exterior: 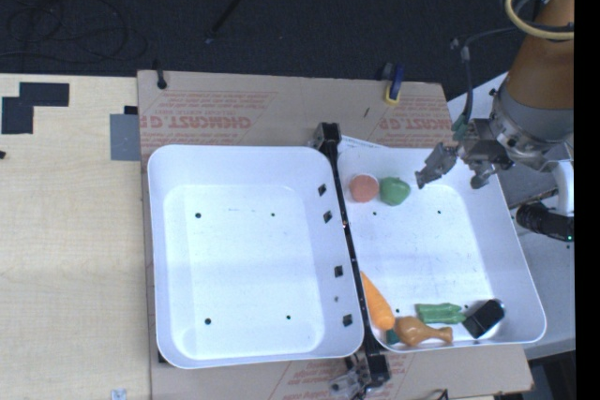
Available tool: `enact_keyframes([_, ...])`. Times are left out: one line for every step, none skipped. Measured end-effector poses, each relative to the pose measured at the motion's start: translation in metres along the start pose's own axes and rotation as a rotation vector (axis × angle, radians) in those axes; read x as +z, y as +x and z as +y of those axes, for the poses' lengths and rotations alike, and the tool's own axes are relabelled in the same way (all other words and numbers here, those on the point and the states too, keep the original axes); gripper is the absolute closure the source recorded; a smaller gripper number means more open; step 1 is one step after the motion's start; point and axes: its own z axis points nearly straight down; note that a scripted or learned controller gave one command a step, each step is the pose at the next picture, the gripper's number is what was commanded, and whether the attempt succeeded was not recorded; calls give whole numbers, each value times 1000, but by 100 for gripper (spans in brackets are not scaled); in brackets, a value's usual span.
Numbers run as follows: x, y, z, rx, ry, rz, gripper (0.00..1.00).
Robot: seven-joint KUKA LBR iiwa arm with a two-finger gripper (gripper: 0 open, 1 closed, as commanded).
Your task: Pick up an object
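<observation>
The grey arm with its orange band reaches in from the right, and the two-finger gripper (459, 166) hangs above the upper right corner of the right-hand white bin (525, 290), jaws spread wide and nothing between them. Any object will do here, and the nearest candidates sit just to the gripper's left: a small round pinkish-orange ball (364, 188) and a rounded green lump (395, 191), side by side and touching or nearly so, close to the bin's top wall. Down at the bottom edge there's a second cluster, well apart from the gripper: a long orange carrot-shaped piece (376, 300) lying against the divider, a tan drumstick-shaped toy (419, 331), a flat green bar (439, 313) and a small black block (484, 318) tucked into the corner. The left-hand white bin (159, 201) offers nothing to go for. The smart play, I'd say, is the green lump: it's the closer one, with open floor on its right and below. The trick is to centre over it and turn the fingers so they close along the free axis, not across towards the ball, or one finger lands on the neighbour and both roll away. Come down straight, low enough to pinch below the widest part, since a rounded shape may squirt out of a high grip, then close and lift slowly.
</observation>
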Motion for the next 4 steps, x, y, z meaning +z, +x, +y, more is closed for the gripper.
enact_keyframes([-132, 19, 23, -3, -18, -3, 0])
enact_keyframes([-265, 59, 35, -4, -17, -2, 0])
enact_keyframes([-265, 96, -13, -3, -1, 0, 0])
enact_keyframes([-264, 124, -56, -3, 1, 0, 0])
